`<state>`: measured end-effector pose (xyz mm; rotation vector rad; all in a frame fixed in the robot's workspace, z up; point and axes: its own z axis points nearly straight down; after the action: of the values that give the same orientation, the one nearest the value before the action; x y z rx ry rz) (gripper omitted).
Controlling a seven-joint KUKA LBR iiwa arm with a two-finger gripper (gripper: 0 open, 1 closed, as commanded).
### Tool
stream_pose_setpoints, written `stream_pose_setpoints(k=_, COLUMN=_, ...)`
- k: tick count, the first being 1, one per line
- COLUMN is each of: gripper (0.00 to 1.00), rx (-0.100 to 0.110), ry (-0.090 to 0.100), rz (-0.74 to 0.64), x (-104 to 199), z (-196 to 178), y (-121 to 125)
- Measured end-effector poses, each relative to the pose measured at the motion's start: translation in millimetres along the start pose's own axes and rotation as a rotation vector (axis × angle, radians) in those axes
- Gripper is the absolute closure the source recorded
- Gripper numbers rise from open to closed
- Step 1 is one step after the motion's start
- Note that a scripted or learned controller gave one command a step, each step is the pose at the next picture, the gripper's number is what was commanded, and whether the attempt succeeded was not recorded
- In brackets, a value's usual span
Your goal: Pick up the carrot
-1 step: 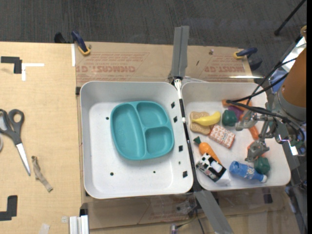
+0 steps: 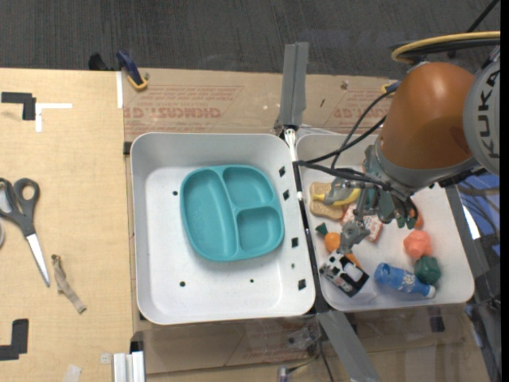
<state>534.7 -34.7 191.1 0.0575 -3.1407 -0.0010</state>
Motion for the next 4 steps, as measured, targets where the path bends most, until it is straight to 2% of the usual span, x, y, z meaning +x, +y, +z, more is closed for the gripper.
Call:
stream_pose_setpoints(k=1, gripper=0.0, rx=0.0, ry=0.0, rz=-0.058, x=45.4, z=44.4, y=-62.2)
stream_pose_setpoints(k=2, gripper=0.0, rx=0.006, ry=-0.006, rz=-0.184, x=23.1, z=86.9, y=-62.1)
stream_pose_setpoints(k=4, gripper=0.0, rx=0.011, ry=-0.016, rz=-0.088, x=15.4, z=86.2, y=-63.1)
